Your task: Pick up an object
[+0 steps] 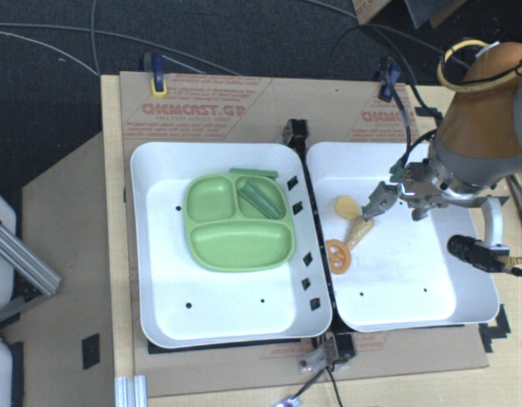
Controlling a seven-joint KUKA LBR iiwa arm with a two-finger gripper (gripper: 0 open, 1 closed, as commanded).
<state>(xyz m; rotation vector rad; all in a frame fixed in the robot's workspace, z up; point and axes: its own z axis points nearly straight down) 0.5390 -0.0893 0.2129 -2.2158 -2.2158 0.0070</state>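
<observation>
End effector [375, 206] low in the right bin [430, 303], fingers spread over a tan toy [352, 220], nothing clearly pinched; green tray [236, 244] left.

Bench [202, 100] bearing two white bins [159, 312]

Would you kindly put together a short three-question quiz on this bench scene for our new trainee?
1. True or false: the green plate lies in the right bin.
2. Which bin is the gripper over? A) left bin B) right bin
3. Fill in: the yellow toy lies beside an orange ____.

Key: 1 false, it lies in the left bin; 2 B; 3 ring.
</observation>
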